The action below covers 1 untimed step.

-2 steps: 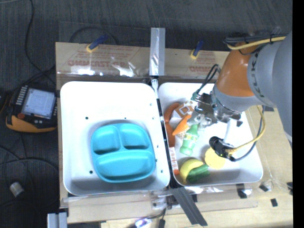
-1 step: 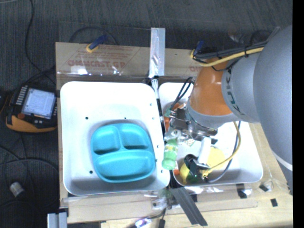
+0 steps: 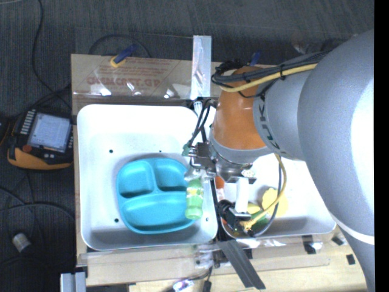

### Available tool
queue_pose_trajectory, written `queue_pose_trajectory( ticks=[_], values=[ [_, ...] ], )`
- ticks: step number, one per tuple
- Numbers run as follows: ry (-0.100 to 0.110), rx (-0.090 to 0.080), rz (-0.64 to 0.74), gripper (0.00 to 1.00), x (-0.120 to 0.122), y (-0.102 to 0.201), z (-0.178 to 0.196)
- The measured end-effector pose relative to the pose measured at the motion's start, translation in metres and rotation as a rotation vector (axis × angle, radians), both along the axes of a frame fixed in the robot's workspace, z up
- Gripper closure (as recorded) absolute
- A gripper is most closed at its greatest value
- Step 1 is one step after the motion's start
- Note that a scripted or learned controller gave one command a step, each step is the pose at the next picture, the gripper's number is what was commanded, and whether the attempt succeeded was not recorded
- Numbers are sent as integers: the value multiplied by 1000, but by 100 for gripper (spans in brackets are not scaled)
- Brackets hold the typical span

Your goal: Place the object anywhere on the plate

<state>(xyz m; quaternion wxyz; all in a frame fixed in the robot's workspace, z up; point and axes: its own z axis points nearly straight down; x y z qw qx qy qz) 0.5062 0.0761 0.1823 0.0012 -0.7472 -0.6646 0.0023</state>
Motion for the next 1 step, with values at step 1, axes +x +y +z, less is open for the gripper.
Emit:
queue_pose_trajectory(
  ticks=[1],
  values=[
    [0,0,0,0,0,0,0]
  ],
)
